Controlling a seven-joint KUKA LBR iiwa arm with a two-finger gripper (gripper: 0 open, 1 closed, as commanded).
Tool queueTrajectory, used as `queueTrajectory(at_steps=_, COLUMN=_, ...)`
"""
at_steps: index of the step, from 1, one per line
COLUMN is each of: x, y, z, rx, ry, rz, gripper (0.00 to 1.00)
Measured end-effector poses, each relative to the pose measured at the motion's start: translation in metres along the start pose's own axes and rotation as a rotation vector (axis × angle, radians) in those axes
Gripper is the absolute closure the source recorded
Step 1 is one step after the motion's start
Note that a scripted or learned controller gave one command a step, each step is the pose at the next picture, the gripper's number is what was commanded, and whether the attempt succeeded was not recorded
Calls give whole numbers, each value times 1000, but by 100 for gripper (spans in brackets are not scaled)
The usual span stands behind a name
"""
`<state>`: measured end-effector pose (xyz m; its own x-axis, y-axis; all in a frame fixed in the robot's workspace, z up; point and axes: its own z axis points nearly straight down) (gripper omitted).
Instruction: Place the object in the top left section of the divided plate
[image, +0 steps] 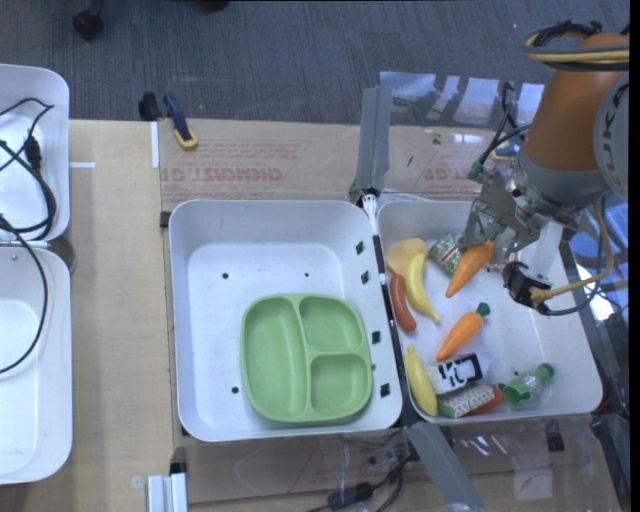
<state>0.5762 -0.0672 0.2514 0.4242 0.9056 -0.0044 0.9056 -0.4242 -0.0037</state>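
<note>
- the gripper hangs over the right bin; a toy carrot lies tilted right under it, but i cannot tell whether it is pinched.
- the carrot looks like light, stiff, smooth plastic; judged best taken across its thick middle.
- the green divided plate sits in the left bin, well apart.
- cardboard on the table carries red print, reversed, seemingly "chemical guys".
</note>
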Motion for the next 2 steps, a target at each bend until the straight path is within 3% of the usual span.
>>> queueTrajectory(at_steps=1, x=60, y=-42, z=28, rx=1, ry=1, rz=-263, gripper=100)
queueTrajectory(at_steps=2, x=60, y=-42, z=28, rx=0, ry=1, rz=-262, gripper=0)
